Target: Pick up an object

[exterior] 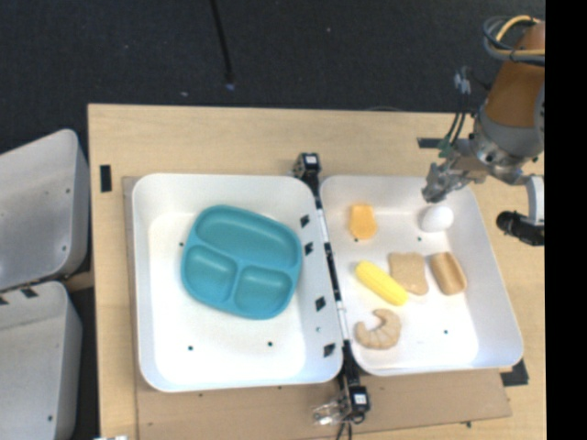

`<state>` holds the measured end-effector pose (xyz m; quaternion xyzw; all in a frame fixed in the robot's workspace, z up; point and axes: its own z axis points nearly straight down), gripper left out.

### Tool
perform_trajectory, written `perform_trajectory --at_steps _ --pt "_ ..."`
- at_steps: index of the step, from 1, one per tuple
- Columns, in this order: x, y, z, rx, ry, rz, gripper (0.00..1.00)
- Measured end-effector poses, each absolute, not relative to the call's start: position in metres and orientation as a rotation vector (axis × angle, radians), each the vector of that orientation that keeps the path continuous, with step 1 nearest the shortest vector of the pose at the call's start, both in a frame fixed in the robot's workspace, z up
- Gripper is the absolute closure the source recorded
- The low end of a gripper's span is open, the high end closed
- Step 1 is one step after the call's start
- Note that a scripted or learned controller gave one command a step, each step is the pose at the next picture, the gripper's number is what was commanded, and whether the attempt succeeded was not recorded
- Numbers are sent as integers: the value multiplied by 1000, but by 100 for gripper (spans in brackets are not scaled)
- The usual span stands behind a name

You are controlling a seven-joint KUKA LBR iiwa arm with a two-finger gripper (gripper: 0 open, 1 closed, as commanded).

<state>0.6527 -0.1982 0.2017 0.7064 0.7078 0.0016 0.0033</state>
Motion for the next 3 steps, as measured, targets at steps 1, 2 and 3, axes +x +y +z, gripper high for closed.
perform_trajectory --at_steps 1,2,3 --pt "654 -200 229 2214 2222 4 100" --pt "667 -152 236 2214 2225 3 100" --pt "673 -89 238 2214 2229 2 100"
